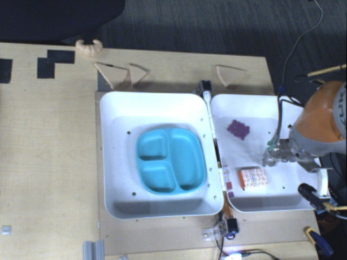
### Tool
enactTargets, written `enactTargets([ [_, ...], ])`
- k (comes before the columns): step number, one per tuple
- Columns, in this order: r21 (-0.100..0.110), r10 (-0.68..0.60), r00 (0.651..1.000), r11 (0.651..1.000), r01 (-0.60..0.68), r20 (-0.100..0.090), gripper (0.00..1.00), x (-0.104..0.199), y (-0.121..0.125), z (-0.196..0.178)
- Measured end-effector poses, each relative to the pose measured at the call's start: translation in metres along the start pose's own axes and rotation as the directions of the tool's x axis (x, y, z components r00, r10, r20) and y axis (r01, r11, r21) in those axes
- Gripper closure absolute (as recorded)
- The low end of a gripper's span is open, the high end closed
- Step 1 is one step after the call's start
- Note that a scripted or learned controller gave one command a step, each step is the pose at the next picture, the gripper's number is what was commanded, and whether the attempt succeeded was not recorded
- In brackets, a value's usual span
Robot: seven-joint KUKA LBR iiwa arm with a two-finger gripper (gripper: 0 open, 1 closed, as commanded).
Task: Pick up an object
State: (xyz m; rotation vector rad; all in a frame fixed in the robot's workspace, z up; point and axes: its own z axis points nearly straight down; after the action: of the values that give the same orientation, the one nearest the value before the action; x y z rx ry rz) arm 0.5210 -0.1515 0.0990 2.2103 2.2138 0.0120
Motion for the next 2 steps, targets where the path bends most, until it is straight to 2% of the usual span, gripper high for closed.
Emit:
enactTargets([
  [1, 0.001, 0.000, 1.000, 1.000, 0.000, 0.000, 0.00, 0.000, 0.000, 0.000],
  [2, 0.001, 0.002, 1.000, 1.000, -0.002, 0.001, 0.00, 0.026, -0.031, 0.011],
])
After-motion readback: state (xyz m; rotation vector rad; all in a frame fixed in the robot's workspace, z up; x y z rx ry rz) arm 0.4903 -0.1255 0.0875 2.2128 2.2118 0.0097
